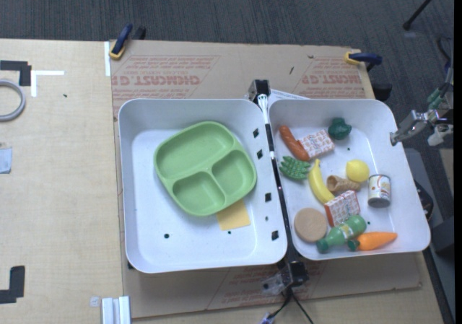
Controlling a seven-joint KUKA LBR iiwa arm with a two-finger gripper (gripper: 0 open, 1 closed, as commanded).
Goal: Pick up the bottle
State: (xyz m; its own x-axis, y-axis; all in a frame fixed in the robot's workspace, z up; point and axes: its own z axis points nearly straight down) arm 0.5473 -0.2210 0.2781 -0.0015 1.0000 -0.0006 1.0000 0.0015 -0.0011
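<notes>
Camera view shows you the green bottle (341, 234) lying at the right bin's (404, 171) near edge, beside an orange carrot (375, 241); the gripper's (422, 124) opening you cannot tell.

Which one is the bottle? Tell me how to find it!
Look in the right bin, the one full of toy food. Go to its near edge, where an orange carrot lies. The bottle lies tipped over right beside it: it is the green one, next to the round tan cookie.
</notes>
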